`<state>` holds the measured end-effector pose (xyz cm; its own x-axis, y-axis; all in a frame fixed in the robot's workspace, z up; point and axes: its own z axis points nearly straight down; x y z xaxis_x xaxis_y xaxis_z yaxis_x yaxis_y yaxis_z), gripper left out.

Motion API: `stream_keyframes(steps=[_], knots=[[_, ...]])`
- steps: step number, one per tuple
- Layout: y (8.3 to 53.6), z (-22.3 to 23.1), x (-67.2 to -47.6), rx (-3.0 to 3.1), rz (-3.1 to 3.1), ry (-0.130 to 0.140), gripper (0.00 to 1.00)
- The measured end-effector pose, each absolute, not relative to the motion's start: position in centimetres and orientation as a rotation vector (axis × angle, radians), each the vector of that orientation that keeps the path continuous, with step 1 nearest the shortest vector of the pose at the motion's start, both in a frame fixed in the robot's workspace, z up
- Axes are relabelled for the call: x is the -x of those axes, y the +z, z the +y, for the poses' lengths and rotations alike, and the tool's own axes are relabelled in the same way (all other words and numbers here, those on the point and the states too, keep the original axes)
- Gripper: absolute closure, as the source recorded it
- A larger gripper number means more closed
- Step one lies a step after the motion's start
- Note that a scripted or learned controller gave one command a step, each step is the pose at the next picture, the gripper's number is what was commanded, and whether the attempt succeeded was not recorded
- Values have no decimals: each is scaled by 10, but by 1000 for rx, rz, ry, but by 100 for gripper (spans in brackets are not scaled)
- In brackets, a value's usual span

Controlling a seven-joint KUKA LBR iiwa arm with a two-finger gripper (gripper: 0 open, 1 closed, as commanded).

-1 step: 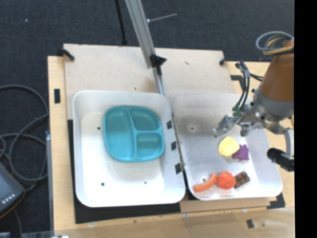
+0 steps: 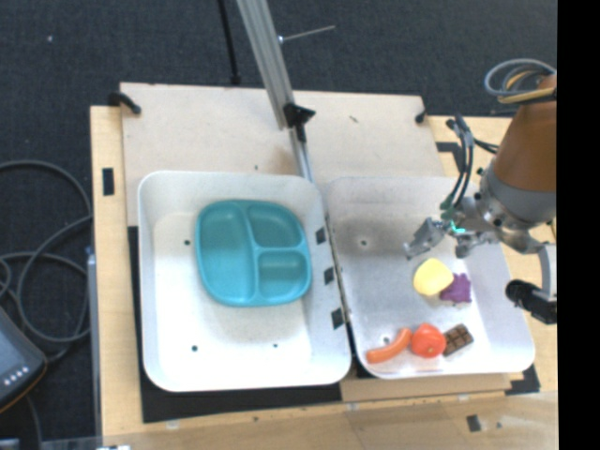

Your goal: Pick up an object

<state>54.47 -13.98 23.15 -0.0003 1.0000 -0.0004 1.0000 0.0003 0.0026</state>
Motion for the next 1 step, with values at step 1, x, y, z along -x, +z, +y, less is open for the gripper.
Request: stream_keyframes(steps=[1], knots=[[170,-134,-542,-2224,2224,-6,0]])
